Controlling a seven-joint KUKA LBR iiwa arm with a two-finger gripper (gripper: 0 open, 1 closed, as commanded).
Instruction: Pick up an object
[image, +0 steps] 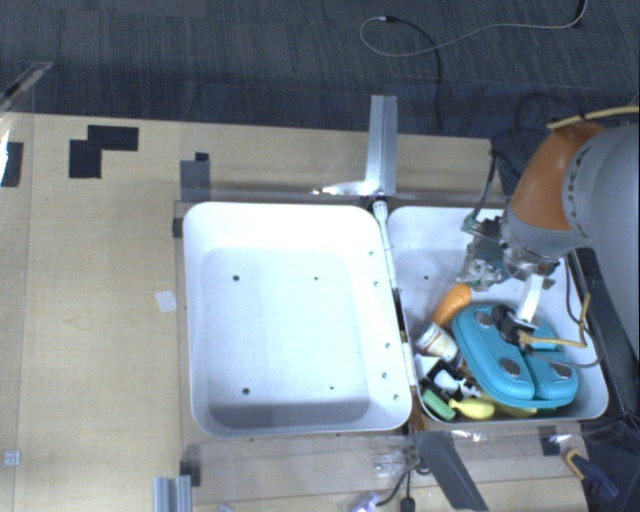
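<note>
From my seat, nearest the camera I see the front edge of the desk (90, 400), pale wood, with a metal bracket (445, 470) poking out below the seam between the two bins. Just above that, in the right bin (425, 245), the objects are heaped against the front wall: a yellow, banana-like piece (478, 409) lying on a green item (436, 404), a small dark object (443, 378) beside them, and a big blue two-lobed toy (505, 360) taking up most of the front right corner. A white-capped cylinder (437, 339) sits at the toy's left edge, and an orange piece (456, 298) leans just behind it.

The end effector (492, 268) hangs over the middle of that bin, just behind and above the blue toy and just right of the orange piece. I cannot tell whether it is released or clenched, and I see nothing clearly caught in it. A white stick-like part (529, 298) slants down from it toward the toy. The grey arm (600, 190) with its orange band (538, 185) comes in from the right.

The left bin (285, 320) lies alongside, touching at the divider. Further back, black tape marks (100, 148) sit on the desk, an upright metal post (383, 145) rises at the seam, and beyond is dark carpet (200, 50) with a loose thin cable (430, 40).
</note>
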